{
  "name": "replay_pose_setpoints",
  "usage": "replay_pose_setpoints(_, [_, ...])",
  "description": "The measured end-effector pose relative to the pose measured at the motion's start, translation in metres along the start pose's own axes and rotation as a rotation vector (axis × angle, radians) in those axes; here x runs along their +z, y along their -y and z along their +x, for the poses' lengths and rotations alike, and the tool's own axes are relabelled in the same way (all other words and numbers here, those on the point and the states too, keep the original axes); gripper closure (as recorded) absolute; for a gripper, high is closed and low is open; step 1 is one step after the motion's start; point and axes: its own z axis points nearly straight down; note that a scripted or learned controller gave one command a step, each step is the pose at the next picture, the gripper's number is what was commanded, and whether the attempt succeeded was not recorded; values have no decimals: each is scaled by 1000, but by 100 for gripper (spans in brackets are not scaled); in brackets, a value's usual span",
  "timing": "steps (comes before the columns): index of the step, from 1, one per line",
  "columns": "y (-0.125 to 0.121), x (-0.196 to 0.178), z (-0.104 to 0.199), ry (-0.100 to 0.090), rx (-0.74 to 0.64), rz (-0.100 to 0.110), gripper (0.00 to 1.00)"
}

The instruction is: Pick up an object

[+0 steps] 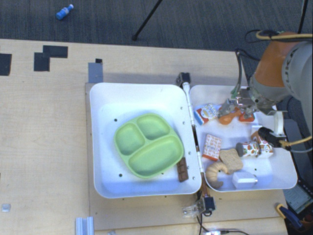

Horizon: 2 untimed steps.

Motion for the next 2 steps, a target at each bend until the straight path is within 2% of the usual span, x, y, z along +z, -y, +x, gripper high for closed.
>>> replay_pose_setpoints(1, [-24,29,8,2,-1,-11,0])
replay_pose_setpoints(2, [-27,17,10,-1,-6,-17,100])
